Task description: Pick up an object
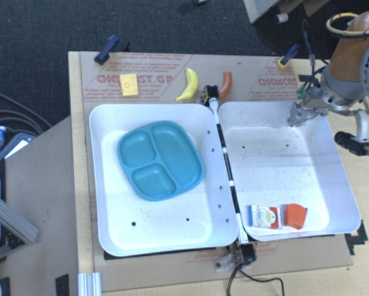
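Gripper (299,113) poised over the far right corner of the right bin (332,165), finger spread too small and blurred to tell, nothing visibly held. Red and white carton (277,216) lying flat at that bin's near edge, well apart from the tool. Blue divided plate (160,159) resting in the left bin (104,184). Toy banana (188,84) and an orange piece (225,84) lying on the board beyond both bins. Judged barely begun: approach, grasp and lift all left to do.
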